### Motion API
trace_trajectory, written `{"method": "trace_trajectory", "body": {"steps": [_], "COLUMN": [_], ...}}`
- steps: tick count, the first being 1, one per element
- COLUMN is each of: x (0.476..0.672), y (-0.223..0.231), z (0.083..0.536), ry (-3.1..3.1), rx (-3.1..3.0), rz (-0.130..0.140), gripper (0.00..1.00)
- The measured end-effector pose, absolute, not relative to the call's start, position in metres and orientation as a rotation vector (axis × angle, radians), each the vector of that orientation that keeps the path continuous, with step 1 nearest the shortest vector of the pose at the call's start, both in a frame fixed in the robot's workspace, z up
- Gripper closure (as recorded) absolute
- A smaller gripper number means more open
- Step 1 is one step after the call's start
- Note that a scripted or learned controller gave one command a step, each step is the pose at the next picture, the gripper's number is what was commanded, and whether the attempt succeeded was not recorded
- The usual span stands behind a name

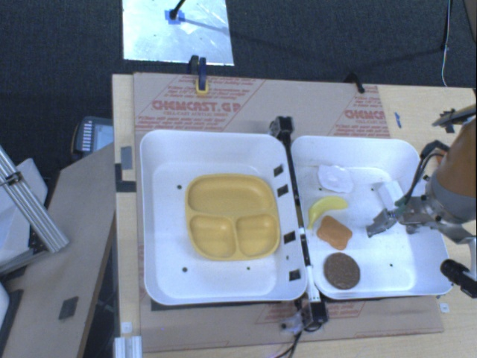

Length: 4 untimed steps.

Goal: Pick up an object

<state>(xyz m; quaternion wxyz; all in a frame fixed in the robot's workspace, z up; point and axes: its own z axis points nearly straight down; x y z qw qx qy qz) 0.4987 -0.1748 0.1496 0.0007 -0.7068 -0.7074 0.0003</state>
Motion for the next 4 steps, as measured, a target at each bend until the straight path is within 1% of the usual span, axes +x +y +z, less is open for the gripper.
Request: {"method": "trace_trajectory", "body": {"steps": [1,2,3,4], "x": [0.494,0.496,0.500,0.501], "y": [-0.182,-0.182,-0.184,-0.185], "z": [0.104,0.117,0.181,0.211], "ry": [-2.220,-2.225,-2.231,-2.230], "rx": [-2.219,-2.221,-2.222,-2.221], "rz": [0.002,-0.001,-0.005,-0.004], "gripper": [0.00,1.00,1.00,1.00]}}
